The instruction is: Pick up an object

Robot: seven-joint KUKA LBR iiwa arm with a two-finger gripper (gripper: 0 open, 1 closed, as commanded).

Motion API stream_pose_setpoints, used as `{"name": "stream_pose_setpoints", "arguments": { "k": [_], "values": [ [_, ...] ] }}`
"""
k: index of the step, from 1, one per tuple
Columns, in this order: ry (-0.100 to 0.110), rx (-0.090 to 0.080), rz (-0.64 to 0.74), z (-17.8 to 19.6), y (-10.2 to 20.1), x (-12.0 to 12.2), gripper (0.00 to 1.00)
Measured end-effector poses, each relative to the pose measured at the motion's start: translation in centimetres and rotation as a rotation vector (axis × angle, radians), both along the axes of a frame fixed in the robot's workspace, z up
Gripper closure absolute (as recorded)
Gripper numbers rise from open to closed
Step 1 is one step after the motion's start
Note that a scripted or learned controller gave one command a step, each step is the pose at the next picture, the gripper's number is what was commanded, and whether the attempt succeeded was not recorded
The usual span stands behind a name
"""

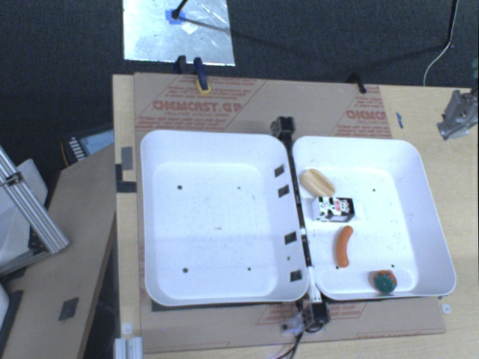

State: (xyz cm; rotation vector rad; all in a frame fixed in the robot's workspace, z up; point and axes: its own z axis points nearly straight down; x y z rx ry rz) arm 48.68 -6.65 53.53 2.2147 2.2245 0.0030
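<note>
Gripper (458,117) sits off the right bin's (419,163) far right corner, can't tell its state. Orange sausage (343,246) near the bin's left wall looks light, rubbery; grab mid-length.

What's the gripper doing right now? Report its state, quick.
Gripper: at the right edge, beyond the right bin, clear of the objects; open or closed cannot be told.

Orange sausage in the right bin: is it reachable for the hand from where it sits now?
Probably yes. The orange sausage lies apart from its neighbours in the right bin, nothing over it; the hand sits at the right edge.
</note>
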Motion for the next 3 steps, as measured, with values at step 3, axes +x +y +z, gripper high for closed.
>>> {"name": "stream_pose_setpoints", "arguments": {
  "k": [3],
  "values": [
    [0.000, 0.001, 0.002, -12.4, 10.2, 0.1, 1.00]
  ]
}}
